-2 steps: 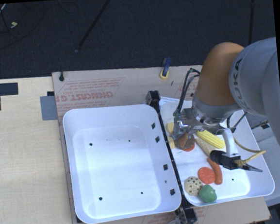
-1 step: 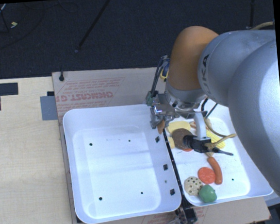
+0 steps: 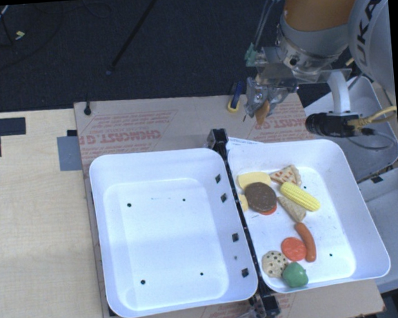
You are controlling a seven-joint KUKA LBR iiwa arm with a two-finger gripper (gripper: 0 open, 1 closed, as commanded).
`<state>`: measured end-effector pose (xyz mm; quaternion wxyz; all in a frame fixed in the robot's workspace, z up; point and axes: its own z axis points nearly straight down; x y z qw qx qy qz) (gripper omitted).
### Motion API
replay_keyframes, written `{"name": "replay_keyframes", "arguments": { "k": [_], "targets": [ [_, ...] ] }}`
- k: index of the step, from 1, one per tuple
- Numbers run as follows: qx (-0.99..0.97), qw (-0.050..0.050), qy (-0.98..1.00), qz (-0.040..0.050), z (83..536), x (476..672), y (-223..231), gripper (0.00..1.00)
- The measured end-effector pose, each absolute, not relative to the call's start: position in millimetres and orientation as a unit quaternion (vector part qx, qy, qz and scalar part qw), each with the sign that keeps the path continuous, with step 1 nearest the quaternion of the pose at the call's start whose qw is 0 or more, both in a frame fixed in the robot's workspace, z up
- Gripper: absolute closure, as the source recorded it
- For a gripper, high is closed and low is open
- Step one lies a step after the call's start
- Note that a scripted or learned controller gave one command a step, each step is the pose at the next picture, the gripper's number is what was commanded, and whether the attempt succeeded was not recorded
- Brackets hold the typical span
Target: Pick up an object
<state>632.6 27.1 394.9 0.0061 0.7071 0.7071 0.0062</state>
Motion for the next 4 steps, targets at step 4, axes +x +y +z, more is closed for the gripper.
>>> {"name": "replay_keyframes", "arguments": {
  "k": [4],
  "targets": [
    [0.706, -0.004, 0.708, -0.0038, 473.9, 518.7, 16.8, 1.0]
  ]
}}
